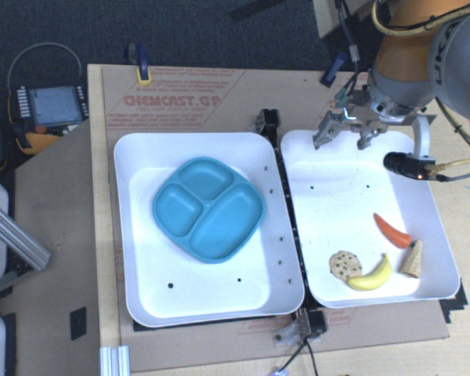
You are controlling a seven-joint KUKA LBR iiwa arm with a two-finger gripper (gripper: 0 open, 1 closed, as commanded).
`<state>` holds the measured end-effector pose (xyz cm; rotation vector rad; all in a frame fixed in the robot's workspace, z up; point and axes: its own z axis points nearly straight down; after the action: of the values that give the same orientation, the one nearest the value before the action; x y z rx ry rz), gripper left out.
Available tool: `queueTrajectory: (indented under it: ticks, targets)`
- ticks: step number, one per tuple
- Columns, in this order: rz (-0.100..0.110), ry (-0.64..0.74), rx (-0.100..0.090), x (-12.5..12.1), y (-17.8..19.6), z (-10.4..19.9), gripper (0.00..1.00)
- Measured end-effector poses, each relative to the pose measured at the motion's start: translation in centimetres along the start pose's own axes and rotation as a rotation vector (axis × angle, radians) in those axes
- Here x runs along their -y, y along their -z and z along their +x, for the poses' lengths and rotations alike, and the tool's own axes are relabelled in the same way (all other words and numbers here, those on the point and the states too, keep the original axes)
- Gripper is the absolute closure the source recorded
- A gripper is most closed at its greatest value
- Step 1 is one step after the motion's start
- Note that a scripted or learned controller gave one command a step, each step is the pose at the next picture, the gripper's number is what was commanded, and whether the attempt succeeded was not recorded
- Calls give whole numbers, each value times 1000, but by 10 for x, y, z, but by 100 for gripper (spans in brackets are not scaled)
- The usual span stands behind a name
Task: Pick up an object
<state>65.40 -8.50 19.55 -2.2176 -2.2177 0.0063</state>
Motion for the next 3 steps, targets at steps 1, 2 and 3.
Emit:
queueTrajectory:
  ticks: [1,2,3]
  targets:
    - [-3,-1,1,2,-50,-10,0]
    - [1,0,0,13,-101,-8,0]
    - [-7,0,1,11,-86,-8,100]
